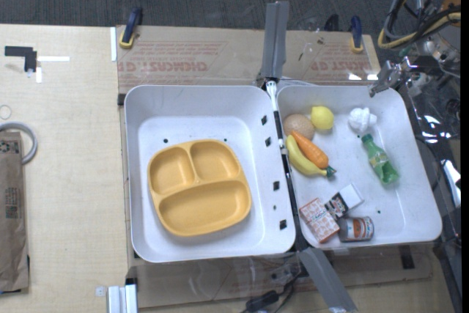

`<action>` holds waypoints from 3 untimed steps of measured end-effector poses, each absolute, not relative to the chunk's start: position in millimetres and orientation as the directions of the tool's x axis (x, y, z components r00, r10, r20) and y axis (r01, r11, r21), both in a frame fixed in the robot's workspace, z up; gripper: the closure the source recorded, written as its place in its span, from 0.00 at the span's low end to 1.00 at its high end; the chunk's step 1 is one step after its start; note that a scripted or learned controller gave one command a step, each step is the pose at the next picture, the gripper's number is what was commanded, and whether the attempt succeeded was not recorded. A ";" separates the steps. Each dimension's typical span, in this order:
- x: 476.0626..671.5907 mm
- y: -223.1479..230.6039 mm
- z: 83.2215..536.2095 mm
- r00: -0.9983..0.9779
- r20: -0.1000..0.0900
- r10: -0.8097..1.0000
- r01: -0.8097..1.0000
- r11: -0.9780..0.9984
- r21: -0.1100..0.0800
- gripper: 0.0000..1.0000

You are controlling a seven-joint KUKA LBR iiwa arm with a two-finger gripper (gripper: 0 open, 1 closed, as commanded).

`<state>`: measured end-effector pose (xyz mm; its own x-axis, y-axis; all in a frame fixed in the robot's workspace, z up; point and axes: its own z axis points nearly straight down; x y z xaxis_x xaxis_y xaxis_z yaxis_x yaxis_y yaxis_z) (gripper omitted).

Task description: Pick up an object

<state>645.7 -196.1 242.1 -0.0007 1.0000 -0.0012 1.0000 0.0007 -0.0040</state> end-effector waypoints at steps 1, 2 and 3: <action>588.5 -212.0 184.7 0.023 -0.001 1.000 1.000 -0.023 -0.004 0.00; 595.3 -208.6 102.9 0.063 0.004 0.998 0.998 -0.063 -0.007 0.00; 595.4 -210.1 110.4 0.063 0.001 0.998 0.998 -0.063 -0.008 1.00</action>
<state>595.4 -210.1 110.4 0.0634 0.9980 0.0012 0.9980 -0.0634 -0.0082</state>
